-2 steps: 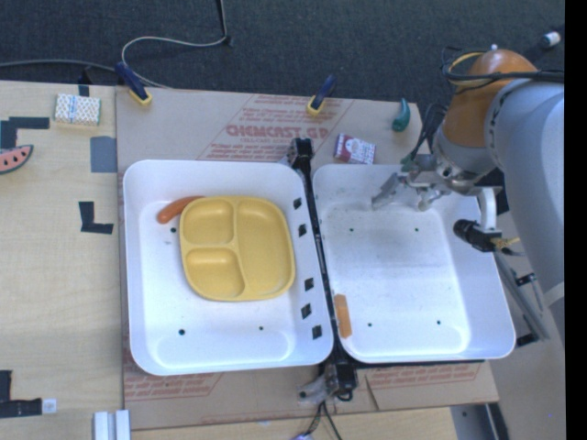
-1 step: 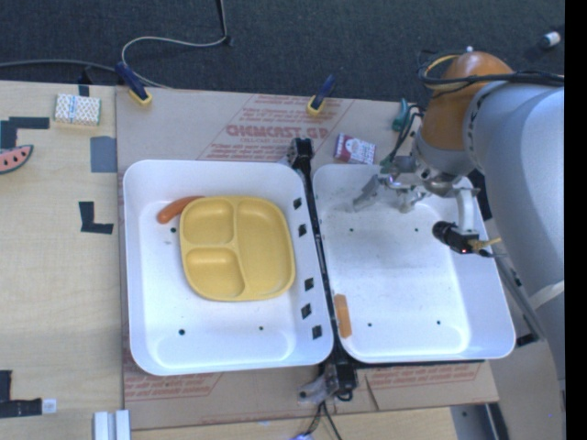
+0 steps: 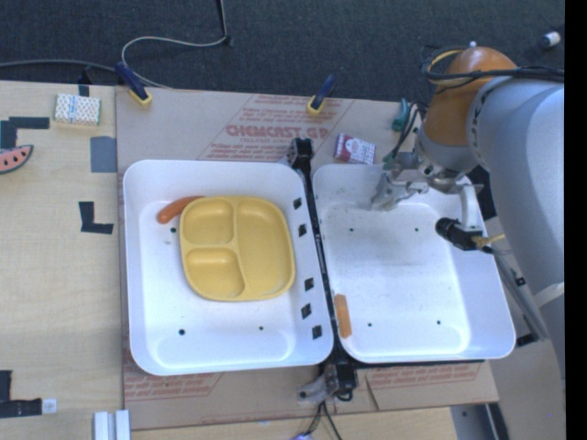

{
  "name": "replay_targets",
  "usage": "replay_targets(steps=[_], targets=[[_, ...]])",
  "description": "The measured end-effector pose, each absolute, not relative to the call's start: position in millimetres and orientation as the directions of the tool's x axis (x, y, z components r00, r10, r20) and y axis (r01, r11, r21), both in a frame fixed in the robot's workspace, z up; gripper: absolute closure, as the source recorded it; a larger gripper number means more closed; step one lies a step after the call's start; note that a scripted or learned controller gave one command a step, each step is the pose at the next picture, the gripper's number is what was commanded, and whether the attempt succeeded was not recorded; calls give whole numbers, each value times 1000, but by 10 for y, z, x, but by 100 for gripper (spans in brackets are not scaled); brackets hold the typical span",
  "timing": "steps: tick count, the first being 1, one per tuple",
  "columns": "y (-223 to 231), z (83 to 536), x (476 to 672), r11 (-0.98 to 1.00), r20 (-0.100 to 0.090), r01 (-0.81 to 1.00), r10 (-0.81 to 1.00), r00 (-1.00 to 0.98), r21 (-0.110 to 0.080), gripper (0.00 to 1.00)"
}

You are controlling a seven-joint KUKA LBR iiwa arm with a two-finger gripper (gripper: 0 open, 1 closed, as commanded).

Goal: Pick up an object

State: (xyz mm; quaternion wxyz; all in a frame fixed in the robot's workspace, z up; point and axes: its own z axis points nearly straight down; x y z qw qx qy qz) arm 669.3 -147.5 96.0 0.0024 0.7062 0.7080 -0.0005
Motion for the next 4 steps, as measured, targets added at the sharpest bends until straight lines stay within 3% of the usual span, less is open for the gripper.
replay_targets(steps=[1,2,3,4], targets=[[-926,843,6683,2,0,1000,1000,-2,-1,100],[-927,848,6686,2,1,1000,1000,-2,0,0],[-923,945,6687,3,1,1000,1000,-3,0,100],[-923,943,6686,3,0,1000,1000,-3,0,0]])
